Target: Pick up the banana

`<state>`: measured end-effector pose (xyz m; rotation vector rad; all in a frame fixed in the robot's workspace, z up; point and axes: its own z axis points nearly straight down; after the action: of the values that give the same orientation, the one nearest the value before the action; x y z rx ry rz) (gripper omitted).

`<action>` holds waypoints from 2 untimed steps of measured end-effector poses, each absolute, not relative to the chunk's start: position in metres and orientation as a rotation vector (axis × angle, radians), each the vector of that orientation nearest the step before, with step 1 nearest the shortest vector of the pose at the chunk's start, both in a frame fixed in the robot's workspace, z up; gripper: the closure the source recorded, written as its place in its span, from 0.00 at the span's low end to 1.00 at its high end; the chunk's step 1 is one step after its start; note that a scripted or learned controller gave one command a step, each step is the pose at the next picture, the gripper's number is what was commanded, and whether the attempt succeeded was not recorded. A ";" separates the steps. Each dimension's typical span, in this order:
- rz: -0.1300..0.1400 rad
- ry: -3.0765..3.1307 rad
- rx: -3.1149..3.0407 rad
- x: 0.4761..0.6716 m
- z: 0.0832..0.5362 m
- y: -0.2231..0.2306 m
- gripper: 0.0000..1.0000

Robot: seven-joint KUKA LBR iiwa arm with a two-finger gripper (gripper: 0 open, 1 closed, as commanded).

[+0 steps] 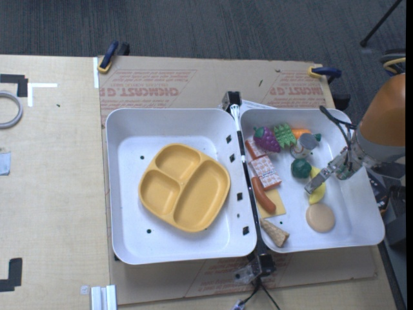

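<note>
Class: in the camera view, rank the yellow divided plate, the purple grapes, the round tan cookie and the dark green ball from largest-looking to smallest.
1. yellow divided plate, by far the largest.
2. round tan cookie and purple grapes: too alike to rank.
3. dark green ball, the smallest.

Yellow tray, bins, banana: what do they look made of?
Tray: looks like moulded plastic, matte yellow, with three smooth rounded compartments.
Bins: probably thin formed plastic, glossy white; rounded corners and soft glare on the walls.
Banana: likely plastic toy food, smooth bright yellow, but it's small and partly covered by the gripper, so that's a guess.
</note>
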<state>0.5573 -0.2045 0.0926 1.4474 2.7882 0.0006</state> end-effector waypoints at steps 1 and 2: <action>0.002 2.783 1.450 0.558 0.103 -0.205 1.00; 0.001 2.722 1.568 0.539 0.132 -0.160 1.00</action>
<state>0.5390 -0.1599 0.1322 1.5681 2.7221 0.0006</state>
